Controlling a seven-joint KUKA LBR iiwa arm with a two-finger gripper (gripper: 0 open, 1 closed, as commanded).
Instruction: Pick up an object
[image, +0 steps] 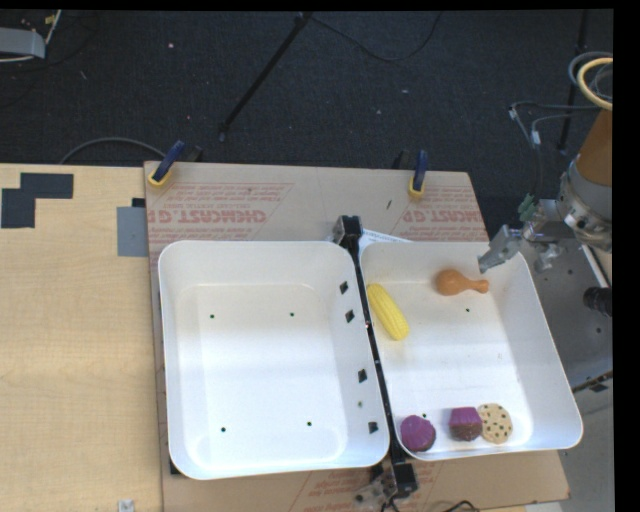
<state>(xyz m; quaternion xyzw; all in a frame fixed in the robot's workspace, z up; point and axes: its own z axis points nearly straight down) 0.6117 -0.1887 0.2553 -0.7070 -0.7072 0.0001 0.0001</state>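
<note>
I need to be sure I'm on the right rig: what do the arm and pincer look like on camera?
At the view's right edge, the arm shows an orange-brown band above a grey metal wrist. Thin cables loop beside it, with a pale ring-shaped coil higher up. The pincer is a small grey metal part with a slim finger, over the right bin.

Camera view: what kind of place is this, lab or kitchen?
Most likely a robot lab bench set up for grasp tests. Two white bins sit on a board held by clamps, toy food such as corn lies in the right bin, and the gripper reaches in from the right.
</note>
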